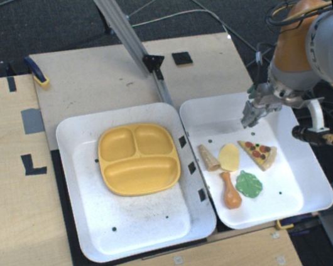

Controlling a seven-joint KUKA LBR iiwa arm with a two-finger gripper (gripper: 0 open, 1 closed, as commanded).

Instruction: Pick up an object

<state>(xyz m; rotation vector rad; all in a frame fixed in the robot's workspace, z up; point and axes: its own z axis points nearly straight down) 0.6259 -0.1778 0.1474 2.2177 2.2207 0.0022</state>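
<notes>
The right bin (293, 202) holds several toy foods: a pizza slice (259, 153), a pale yellow piece (229, 157), a tan cone-like piece (208, 157), a green leafy piece (249, 184) and an orange drumstick (230, 193). My gripper (249, 119) hangs over the bin's upper right part, just above and slightly left of the pizza slice. Nothing shows between its fingers. The angle hides how wide the fingers stand.
In the left bin (85, 194) lies a yellow divided plate (138, 158). A metal pole (126, 31) slants down to the gap between the bins. The grey arm with its orange band (300, 42) and cables fill the right edge.
</notes>
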